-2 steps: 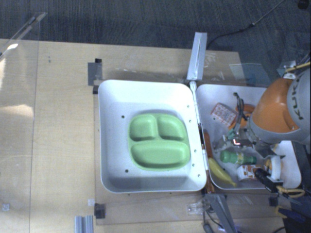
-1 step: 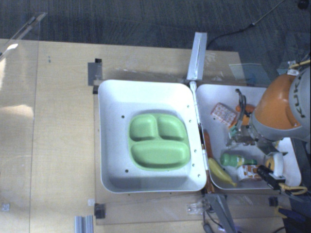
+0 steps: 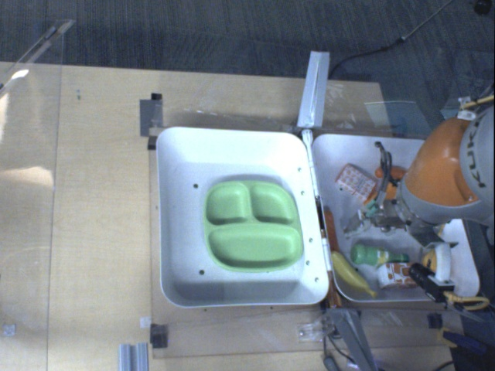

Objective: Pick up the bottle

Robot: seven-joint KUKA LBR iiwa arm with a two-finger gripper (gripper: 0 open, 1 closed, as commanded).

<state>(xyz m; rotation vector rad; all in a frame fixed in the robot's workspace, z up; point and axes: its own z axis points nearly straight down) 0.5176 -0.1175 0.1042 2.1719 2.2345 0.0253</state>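
You are looking down on a wooden bench [image 3: 85,230] with two white bins; take the left bin [image 3: 174,207] as your landmark. Inside it, near its middle, lies a green divided tray [image 3: 253,224] with three compartments, flat on the bin floor. Touching the left bin's right wall is the right bin [image 3: 332,157], and over that bin's far right side you see the arm [image 3: 445,168], its orange band bulking large above the wrist. The gripper [image 3: 379,215] hangs just right of the shared wall, above the clutter, and you cannot tell from this slant how it is set. The bottle [image 3: 377,254] lies on its side just below the gripper, green-bodied with a white section, apart from the tool head as far as you can judge. A banana [image 3: 349,274] lies between the bottle and the left bin's lower right corner. A small red-and-white patterned packet [image 3: 354,180] sits toward the right bin's upper part, just right of the dividing wall.
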